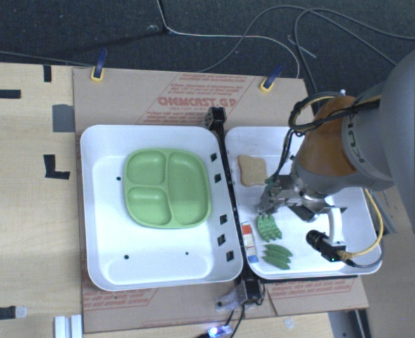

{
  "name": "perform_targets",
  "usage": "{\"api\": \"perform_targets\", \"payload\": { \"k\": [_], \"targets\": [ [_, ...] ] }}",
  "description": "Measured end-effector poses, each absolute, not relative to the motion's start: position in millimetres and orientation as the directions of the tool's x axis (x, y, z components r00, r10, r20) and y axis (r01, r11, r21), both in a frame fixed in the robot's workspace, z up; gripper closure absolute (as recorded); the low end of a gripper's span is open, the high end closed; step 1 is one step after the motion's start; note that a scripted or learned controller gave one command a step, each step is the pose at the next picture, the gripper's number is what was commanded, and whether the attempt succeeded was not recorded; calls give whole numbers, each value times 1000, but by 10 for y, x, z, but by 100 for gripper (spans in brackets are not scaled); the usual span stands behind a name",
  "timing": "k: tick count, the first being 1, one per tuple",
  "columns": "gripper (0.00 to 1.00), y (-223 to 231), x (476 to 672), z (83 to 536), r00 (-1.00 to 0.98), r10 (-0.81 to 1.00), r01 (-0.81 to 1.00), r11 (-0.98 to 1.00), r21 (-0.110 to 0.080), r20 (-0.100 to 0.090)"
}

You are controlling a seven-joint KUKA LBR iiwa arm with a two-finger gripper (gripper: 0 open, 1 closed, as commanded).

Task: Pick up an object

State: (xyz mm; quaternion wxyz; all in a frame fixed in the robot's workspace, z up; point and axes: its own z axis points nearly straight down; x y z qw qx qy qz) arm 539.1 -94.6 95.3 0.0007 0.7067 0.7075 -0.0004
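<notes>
Camera view, looking down at a slant on bench (pixel 24 210) bearing two shallow white bins side by side.

Left bin (pixel 102 259): holding a green divided plate (pixel 168 187), three compartments, lying flat near the bin's middle, apart from all walls.

Right bin (pixel 302 266): holding four loose items.
- Tan bread-like piece (pixel 252 170), lying flat toward the far left corner, close to the divider between the bins.
- Green ridged item (pixel 267 227), lying just below the gripper, touching or nearly touching it; contact not resolvable.
- Green pea-pod-like item (pixel 278 255), lying near the front wall, just beside the ridged item.
- Small white, red and blue packet (pixel 248 241), lying along the left wall, beside the two green items.

Arm (pixel 366 143): grey with orange band (pixel 325 143), reaching in from the right, hanging over the right bin.

Gripper (pixel 269 201): pointing down at the bin floor between the bread-like piece and the green ridged item. Opening of the gripper: cannot tell, tip being too small and dark. Nothing visibly lifted off the floor.

Surroundings: brown cardboard sheet (pixel 193 97) lying under both bins, clamped at the far edge by two yellow-and-blue clips (pixel 98 69); thin cables (pixel 278 27) trailing across the dark surface beyond.
</notes>
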Motion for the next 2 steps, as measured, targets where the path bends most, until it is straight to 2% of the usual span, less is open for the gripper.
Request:
{"api": "perform_targets", "payload": {
  "k": [2],
  "targets": [
    [100,-918,5466,2046,-2,1000,1000,2,4,-1]
  ]
}}
